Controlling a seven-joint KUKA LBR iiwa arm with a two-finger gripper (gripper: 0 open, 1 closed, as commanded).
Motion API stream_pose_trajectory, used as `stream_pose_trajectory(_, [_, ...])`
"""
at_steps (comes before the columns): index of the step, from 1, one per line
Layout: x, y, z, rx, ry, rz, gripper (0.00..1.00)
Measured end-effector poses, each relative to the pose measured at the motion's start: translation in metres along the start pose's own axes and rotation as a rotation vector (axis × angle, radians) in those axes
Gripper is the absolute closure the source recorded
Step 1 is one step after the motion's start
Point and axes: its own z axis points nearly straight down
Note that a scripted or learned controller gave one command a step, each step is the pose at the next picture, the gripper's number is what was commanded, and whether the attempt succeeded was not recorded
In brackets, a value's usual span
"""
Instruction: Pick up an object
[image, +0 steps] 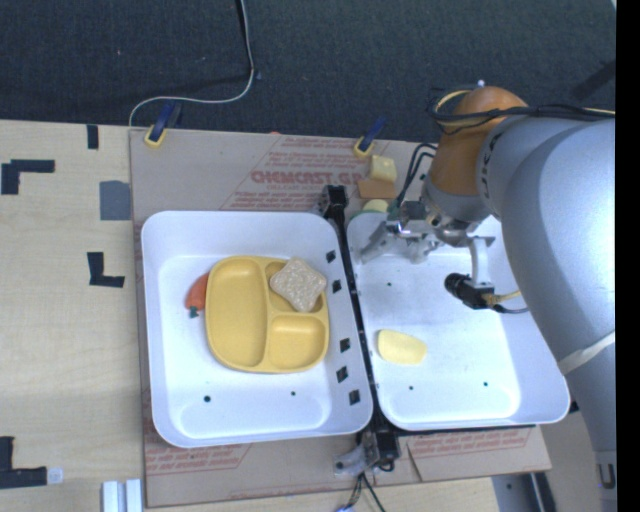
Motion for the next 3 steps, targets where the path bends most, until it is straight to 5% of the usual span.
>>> stream_pose_trajectory(1, [0.001,-0.001,-0.01,0.003,0.0,-0.001,1.0])
stream_pose_trajectory(2, [0.001,-0.002,-0.009,0.004,-0.001,0.0,0.0])
stream_pose_trajectory(3, [0.006,-0.002,0.001,0.005,-0.002,0.002,0.0])
